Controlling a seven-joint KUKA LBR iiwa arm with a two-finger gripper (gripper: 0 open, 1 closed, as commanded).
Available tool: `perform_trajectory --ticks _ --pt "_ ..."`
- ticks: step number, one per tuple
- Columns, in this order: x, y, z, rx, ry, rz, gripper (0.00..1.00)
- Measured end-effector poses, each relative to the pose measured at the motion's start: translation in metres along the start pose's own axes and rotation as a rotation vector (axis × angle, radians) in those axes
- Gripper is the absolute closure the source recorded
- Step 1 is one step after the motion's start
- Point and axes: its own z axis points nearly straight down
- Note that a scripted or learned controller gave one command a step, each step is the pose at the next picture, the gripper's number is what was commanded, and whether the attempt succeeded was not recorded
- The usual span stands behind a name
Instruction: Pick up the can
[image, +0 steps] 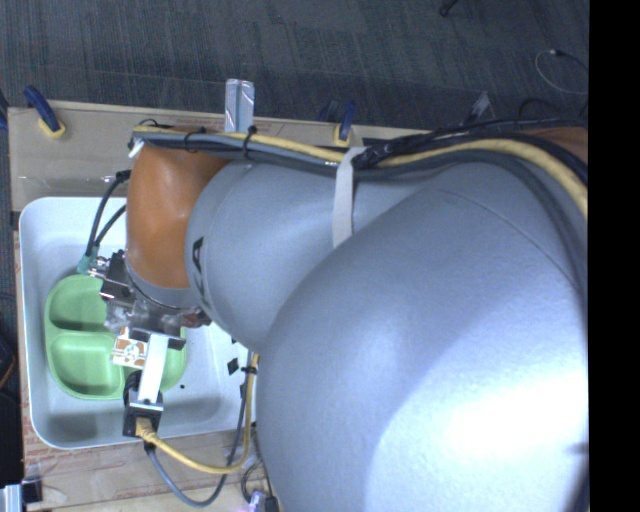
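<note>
arm (420, 330): grey, came in from the right and took up most of the frame, covering the right half of the bench
floor (300, 50): dark carpet along the top, beyond the bench
bench (80, 140): pale wood, visible along the top edge and down the left side
left bin (45, 235): shallow, white, rounded corners, at far left; its upper-left floor was bare, its right part was under the arm
orange band (160, 215): sat over the upper middle of the left bin, with the wrist pointing down into the bin below it
green tray (75, 340): light green, two compartments one above the other, lay in the left half of the left bin; its right edge was under the wrist
gripper (140, 332): hung over the right edge of the green tray, seen from behind and above; how far open it was could not be told, nor whether it had hold of anything
can: position could not be told; whatever lay under the wrist and arm was hidden
yellow cable (300, 150): ran along the top of the arm, strapped to it by a pale band
metal post (238, 102): silver, upright at the bench's back edge
blue clamps (45, 110): one on the back-left corner, a second further right on the back edge
</note>
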Motion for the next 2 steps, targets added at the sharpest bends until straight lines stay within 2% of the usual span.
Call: perform_trajectory --ticks 1,2 --pt "-0.001 -0.001 0.103 0.000 0.002 0.284 1.00" --pt "0.005 0.014 -0.014 0.001 0.000 0.424 1.00"
